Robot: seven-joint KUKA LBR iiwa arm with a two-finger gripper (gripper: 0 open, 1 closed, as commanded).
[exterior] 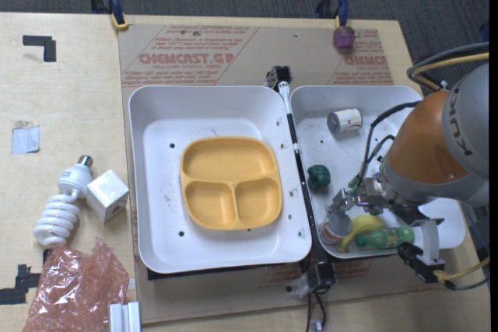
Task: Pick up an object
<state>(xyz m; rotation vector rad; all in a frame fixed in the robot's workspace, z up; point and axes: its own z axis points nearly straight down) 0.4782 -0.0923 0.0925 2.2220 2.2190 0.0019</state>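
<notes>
My gripper [348, 204] is low over the front of the right bin [311, 109], reaching in from the right under the orange-banded wrist. Just below it lie a yellow banana-shaped toy [364, 227] and a light green object [387, 238], with a small round greyish cup [336, 228] at their left. A dark green ball [318, 176] rests to the gripper's upper left, apart from it. A white cylinder [345, 120] lies at the back of the same bin. The arm hides the bin's right part.
The left bin [148, 167] holds a yellow three-compartment plate [231, 183]. On the bench to the left lie a spiral light bulb [62, 207], a white cube [107, 194] and a crumpled reddish bag [74, 288]. A cable runs along the divide between the bins.
</notes>
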